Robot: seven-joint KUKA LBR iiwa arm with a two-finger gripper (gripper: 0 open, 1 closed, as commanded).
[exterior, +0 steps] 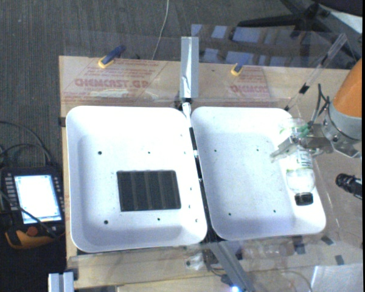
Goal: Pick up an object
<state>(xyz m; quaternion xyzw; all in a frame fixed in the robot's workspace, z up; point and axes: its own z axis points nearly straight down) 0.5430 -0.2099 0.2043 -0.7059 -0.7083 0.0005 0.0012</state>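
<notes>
Clear plastic, a small bottle point(301, 174) with a black cap lies in the right bin point(243, 218), close to its right wall, the cap toward the front edge. My claw point(295, 140) is just above the upper end of this bottle, near the bin's back right corner, and I cannot tell how it is set or if it touches the bottle. My arm point(351, 105), grey with an orange band, comes in from the right. The left bin point(91, 132) stands beside, touching the right one, and a dark ribbed tray point(148, 190) lies flat in it. Both bins rest on the table point(79, 78), a wooden board. A handheld screen point(33, 201) lies on the floor at the left.
</notes>
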